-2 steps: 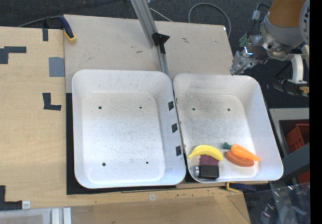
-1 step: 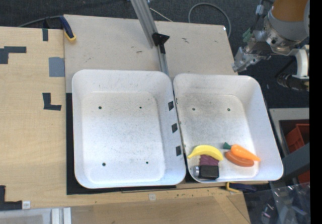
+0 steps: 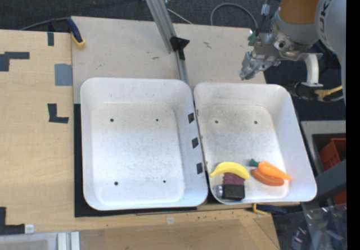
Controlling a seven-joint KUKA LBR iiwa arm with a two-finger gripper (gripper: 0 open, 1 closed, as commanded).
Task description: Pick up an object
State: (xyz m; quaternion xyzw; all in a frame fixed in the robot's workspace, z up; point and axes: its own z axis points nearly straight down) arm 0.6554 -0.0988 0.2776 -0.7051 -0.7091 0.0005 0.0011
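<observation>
I had the end effector hanging above the far edge of the right bin, well apart from anything worth picking. It carried nothing that I could see, and I could not tell from this slant how it was set.

Everything to grasp lay bunched at the near edge of the right bin. A banana curved along just left of a carrot, and a small dark block sat just in front of the banana, touching or almost touching it. Between the banana and the block I saw a purplish piece that I could not make out properly.

I judged the banana and carrot to be toy food: smooth, glossy, moulded, most likely hollow plastic, so light, fairly stiff and a little slippery. The carrot looked the easier take. It lay more on its own, tapering toward the right, with a small green stub at its left end; I would have closed across its thick middle, at right angles to its length. The banana's curve and its neighbours left less room. The block looked boxy with flat faces, which would suit a pinch, but it sat tight against the bin's near wall.

The bin itself was shallow white plastic, speckled and scuffed, with rounded corners. The left bin matched it, and both rested on the pale wooden bench.
</observation>
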